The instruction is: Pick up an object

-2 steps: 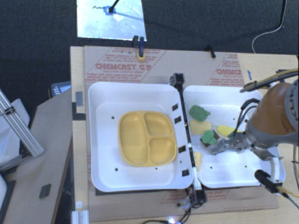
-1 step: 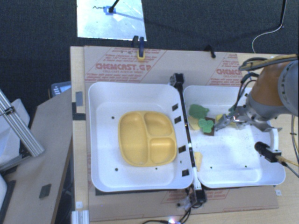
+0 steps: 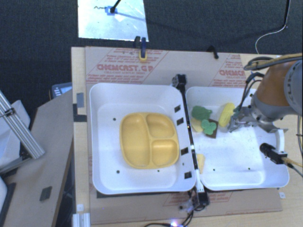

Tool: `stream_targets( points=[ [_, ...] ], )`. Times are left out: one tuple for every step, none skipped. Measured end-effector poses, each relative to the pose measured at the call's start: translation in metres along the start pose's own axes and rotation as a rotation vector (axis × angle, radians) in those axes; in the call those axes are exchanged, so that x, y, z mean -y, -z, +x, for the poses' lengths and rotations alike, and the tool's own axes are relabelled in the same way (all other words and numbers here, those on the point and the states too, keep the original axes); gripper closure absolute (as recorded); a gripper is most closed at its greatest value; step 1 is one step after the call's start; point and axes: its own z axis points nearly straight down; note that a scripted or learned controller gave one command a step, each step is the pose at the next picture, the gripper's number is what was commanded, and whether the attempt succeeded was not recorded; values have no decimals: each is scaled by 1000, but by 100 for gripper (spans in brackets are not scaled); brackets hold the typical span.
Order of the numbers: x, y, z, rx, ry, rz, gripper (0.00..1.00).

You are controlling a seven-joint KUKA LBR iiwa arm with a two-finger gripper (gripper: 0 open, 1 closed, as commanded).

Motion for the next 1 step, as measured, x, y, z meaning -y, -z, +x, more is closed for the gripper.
stream_targets(
  points=[
    [-94,139,-7,6,4,-18,100]
  ],
)
